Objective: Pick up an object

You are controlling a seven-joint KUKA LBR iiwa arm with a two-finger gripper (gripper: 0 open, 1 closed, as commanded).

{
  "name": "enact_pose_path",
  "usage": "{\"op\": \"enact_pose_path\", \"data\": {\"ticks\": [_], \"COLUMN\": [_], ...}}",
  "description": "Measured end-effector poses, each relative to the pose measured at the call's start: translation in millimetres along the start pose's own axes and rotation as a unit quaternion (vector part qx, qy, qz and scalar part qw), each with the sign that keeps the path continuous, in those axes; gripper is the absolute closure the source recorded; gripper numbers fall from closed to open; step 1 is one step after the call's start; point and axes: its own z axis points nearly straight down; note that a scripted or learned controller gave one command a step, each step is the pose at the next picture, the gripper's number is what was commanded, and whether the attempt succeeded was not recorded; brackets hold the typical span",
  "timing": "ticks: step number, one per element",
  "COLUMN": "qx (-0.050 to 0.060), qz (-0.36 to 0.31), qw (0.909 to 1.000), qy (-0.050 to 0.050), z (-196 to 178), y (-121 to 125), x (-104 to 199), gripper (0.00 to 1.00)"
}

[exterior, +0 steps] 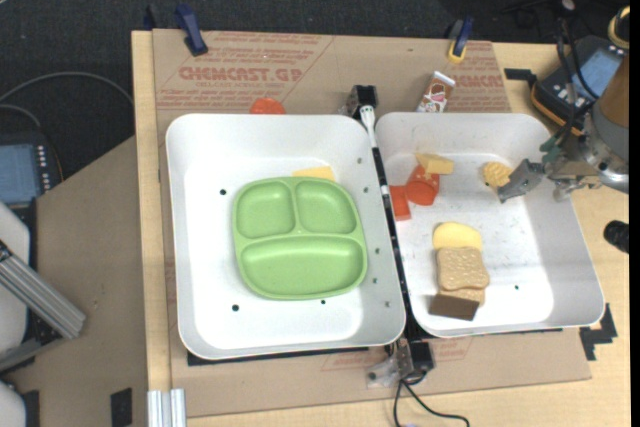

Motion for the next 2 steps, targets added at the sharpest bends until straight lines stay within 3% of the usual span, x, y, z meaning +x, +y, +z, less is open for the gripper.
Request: {"op": "enact_pose_path", "data": {"ticks": [1, 2], "qx": [0.005, -0.002], "qz": [-0.004, -0.002], "qw": [1.0000, 1.0000], "qy": [0.001, 0.000], "z": [97, 100], "y": [76, 117], "x": [54, 82], "gripper": [0.00, 0.00]}}
